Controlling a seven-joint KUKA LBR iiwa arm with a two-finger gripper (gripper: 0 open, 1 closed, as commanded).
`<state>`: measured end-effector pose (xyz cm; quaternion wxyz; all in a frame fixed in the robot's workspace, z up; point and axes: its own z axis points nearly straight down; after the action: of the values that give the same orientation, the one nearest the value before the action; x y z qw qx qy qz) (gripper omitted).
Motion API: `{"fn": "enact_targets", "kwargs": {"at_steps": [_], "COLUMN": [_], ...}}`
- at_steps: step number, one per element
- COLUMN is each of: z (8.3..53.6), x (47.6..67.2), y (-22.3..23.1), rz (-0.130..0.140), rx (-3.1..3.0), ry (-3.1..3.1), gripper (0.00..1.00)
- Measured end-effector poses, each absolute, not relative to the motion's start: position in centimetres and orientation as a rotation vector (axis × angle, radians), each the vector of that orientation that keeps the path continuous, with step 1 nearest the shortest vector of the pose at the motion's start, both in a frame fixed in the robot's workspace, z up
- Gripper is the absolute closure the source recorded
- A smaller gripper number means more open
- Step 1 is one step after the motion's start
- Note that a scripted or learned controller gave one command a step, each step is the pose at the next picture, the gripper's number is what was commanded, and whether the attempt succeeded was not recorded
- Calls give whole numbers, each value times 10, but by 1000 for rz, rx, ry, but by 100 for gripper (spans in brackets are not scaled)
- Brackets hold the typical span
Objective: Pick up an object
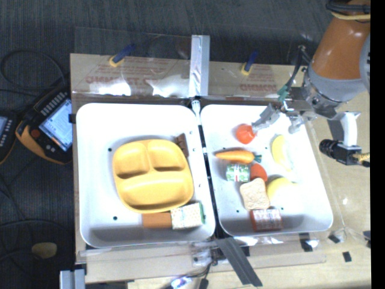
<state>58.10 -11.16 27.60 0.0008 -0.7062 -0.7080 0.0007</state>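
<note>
1. One fixed camera looks down at a slant from above the bench [352, 179].
2. It takes in both the left bin [96, 221] and the right bin [316, 206] whole, from moderately far.
3. The arm [340, 47] enters from the right.

The arm [340, 47] reaches in from the right, orange band uppermost, wrist angled down-left. Its gripper [280, 120] hangs low with jaws spread apart, nothing between them.

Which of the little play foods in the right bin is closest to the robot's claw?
The round red tomato at the bin's upper left. The gripper is right beside it, while the carrot, bread slice and the rest lie lower down.
</note>
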Motion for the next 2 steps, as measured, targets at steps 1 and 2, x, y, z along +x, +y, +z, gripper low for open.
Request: {"fn": "enact_targets", "kwargs": {"at_steps": [1, 2], "z": [172, 104], "x": [616, 655], "y": [-169, -138], "rz": [5, 7], "rx": [-2218, -2196], "ry": [-2224, -2250], "gripper": [0, 0]}}
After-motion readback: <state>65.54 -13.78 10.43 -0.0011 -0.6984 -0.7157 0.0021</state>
